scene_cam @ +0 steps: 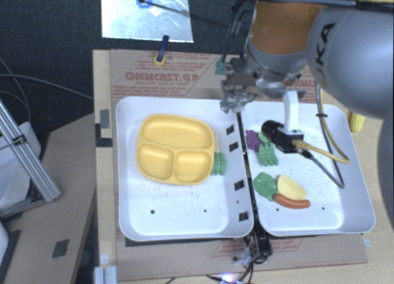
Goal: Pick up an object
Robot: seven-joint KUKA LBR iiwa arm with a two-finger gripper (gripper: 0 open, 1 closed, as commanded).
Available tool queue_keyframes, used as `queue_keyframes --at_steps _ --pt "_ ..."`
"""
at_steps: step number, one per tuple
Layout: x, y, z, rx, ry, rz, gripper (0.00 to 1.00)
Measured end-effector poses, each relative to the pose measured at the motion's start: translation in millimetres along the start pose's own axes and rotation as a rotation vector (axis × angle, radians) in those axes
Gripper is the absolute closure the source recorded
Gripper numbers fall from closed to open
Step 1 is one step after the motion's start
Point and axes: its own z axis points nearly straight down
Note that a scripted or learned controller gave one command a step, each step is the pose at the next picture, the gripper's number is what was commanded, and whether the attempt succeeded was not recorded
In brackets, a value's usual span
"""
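While the gripper [235, 99] hangs low over the far end of the wall shared by the two bins, at about twelve o'clock of the bench, nothing shows in its grasp. Whether it stands wide or narrow I cannot tell from this slant. I judge the step in hand to be the approach: every object lies on a bin floor and none is lifted.

The left bin [184, 218] bears a yellow divided plate [175, 149] in its middle, with a small green toy [219, 163] touching the plate's rim at three o'clock. The right bin [348, 206] holds the smaller pieces. A purple piece [252, 139] lies at that bin's ten o'clock, close to the shared wall and at five o'clock from the gripper. A green ridged piece [268, 153] touches it on its four o'clock side. Toward the bin's seven o'clock lie three more pieces. A green leafy piece [265, 185] has a yellow piece [290, 186] against it at three o'clock, and an orange sausage [291, 202] lies just below the yellow one.

The purple piece looks like the nearest candidate. Taking it would call for a short shift toward five o'clock, off the wall and into the right bin, then a descent centred on that piece alone. Its green neighbour touches it, so a close there could catch both or nudge one aside. The plate seems too broad and flat to be a good choice
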Motion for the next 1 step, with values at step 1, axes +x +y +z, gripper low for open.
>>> queue_keyframes --at_steps 1 --pt "-23.5 -46.3 99.0 0.020 -0.006 0.010 1.00"
